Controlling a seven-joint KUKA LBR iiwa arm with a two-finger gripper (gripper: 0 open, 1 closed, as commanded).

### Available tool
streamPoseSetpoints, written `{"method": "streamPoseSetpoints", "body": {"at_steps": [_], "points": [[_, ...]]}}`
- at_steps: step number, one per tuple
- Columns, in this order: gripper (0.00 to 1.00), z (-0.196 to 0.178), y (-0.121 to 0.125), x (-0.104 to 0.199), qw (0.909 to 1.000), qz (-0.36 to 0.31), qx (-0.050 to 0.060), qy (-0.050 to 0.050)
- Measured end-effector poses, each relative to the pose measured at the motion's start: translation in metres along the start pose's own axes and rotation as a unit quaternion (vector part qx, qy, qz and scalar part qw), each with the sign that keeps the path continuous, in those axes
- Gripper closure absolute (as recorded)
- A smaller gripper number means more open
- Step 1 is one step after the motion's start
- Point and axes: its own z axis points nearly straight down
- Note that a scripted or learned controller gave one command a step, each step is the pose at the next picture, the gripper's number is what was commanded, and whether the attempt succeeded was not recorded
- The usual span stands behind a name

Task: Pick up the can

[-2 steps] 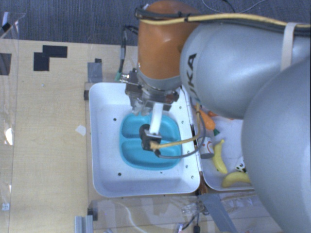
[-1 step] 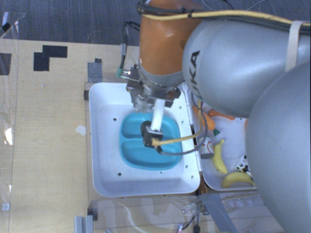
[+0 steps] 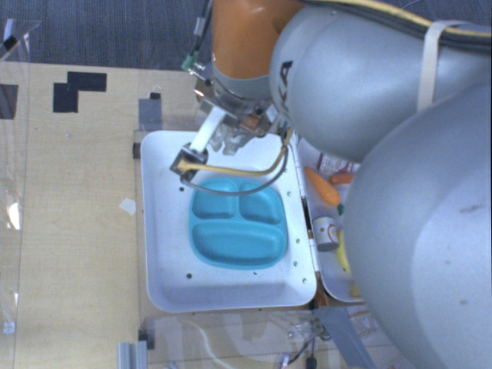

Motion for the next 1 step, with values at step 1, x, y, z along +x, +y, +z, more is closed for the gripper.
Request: {"method": "streamPoseSetpoints", "body": {"at_steps": [1], "points": [[1.00,0.0031,0.0549,0.0370,0.9797,0.200,0.000,0.002]]}}
